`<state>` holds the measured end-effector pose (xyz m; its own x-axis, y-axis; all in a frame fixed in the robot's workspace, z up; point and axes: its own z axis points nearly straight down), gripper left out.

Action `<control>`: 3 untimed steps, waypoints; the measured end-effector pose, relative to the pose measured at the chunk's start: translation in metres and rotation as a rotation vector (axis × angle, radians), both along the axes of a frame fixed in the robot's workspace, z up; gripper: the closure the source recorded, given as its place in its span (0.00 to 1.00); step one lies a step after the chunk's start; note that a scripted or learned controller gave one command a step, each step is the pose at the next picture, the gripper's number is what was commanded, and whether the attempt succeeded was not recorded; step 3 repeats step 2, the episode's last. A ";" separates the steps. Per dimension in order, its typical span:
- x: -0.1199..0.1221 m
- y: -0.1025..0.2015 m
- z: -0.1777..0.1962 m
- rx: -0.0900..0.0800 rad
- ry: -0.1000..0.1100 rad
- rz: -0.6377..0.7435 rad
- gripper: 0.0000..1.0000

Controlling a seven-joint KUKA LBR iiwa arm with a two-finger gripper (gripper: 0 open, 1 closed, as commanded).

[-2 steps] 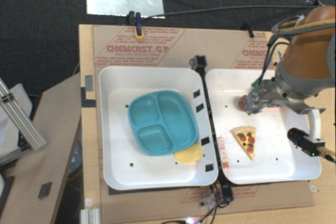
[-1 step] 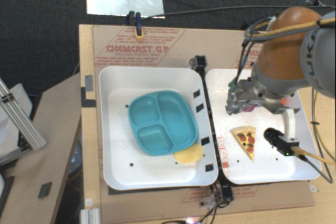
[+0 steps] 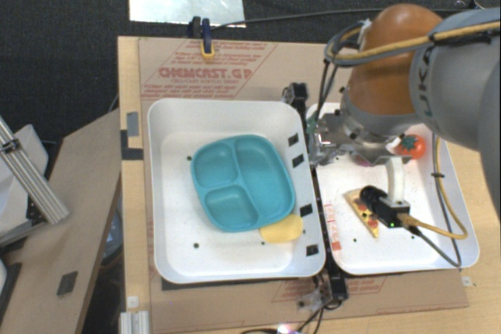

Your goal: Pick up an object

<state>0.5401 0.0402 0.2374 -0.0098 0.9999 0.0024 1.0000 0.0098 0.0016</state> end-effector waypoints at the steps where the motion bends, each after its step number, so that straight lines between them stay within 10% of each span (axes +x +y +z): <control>1: -0.007 0.053 0.003 0.000 0.001 0.001 1.00; 2: -0.007 0.049 0.003 -0.002 0.001 -0.006 0.00; 3: -0.007 0.049 0.003 -0.002 0.001 -0.006 0.00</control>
